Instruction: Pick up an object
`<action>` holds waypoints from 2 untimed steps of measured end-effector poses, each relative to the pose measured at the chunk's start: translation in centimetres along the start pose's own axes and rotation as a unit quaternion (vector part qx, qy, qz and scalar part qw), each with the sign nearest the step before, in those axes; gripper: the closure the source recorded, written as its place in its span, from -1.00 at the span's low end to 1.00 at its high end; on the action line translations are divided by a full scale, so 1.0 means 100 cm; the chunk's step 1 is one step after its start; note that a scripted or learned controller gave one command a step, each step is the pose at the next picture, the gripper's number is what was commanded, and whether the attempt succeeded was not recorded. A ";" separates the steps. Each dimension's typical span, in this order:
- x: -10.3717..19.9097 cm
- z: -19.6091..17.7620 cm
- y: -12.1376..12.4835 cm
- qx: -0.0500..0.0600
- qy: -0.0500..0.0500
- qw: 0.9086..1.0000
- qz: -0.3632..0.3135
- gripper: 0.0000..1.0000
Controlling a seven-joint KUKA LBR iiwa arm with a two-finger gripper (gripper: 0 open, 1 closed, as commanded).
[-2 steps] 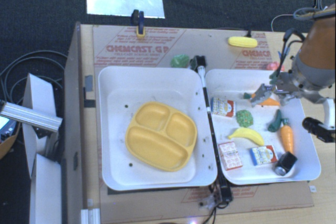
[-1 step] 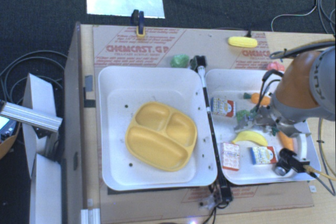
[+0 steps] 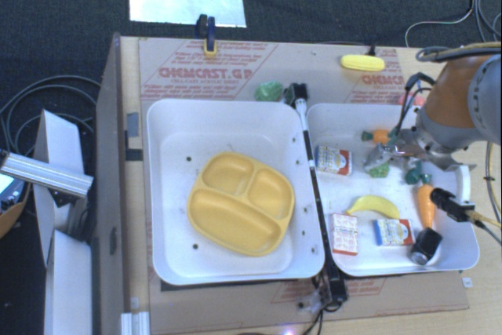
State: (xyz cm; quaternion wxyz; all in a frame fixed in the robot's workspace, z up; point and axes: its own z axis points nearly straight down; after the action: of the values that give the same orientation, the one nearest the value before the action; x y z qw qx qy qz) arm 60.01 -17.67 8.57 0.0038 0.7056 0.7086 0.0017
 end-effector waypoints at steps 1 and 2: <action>0.001 -0.011 -0.001 0.001 0.001 1.000 0.000 1.00; 0.057 0.001 -0.003 0.003 0.001 1.000 -0.001 1.00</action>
State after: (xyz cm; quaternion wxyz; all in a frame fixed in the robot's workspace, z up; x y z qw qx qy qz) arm 59.72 -12.00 8.49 0.0014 0.7048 0.7094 0.0005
